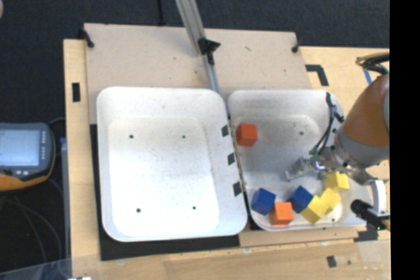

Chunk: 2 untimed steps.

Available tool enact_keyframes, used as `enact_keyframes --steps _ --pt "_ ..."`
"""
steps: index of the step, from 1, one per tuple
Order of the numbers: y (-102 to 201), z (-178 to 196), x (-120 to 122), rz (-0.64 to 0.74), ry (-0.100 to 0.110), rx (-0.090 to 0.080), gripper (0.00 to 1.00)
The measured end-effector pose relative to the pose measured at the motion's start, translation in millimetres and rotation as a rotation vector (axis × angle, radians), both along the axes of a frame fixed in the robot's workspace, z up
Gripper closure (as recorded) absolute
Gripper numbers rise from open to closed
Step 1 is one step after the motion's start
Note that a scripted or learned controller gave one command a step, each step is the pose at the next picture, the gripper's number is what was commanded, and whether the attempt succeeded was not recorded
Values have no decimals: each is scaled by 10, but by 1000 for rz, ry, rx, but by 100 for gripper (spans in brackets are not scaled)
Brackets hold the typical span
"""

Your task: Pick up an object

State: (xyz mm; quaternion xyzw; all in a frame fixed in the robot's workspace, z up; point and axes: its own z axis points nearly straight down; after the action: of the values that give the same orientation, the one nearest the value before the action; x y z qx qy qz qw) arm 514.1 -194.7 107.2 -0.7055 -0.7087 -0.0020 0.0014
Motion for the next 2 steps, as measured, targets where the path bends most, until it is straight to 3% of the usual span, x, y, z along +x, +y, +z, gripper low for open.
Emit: enact_keyframes --steps 1,2 --pt "-4 110 5 4 -4 -1 100" --pt "847 520 790 7 -8 -3 100"
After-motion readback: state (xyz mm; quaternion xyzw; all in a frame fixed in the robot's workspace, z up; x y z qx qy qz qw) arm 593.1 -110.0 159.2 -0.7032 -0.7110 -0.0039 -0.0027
